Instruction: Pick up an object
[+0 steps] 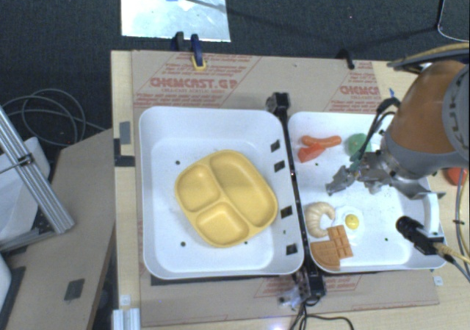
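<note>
the arm [429, 119] reaches in from the right and hangs over the right bin [382, 259]. its claw [340, 181] sits low, near the middle of that bin. i cannot tell how the claw is set, and nothing shows inside it. so i think this is the reaching step, with no pick made yet.

the things to pick all lie in the right bin. the carrot [318, 146] is up near the top, with a green thing [357, 143] just beside it. the croissant [319, 218] lies below the claw, close to the wall between the bins. an egg [352, 221] is just beside it, and a waffle [333, 246] sits under them.

next, i think the claw must drop down over one thing, maybe the croissant, and squeeze it.

count: two bins, one yellow plate [225, 198] in the left bin [158, 174], one carrot, one green thing, one croissant, one egg, one waffle.
</note>
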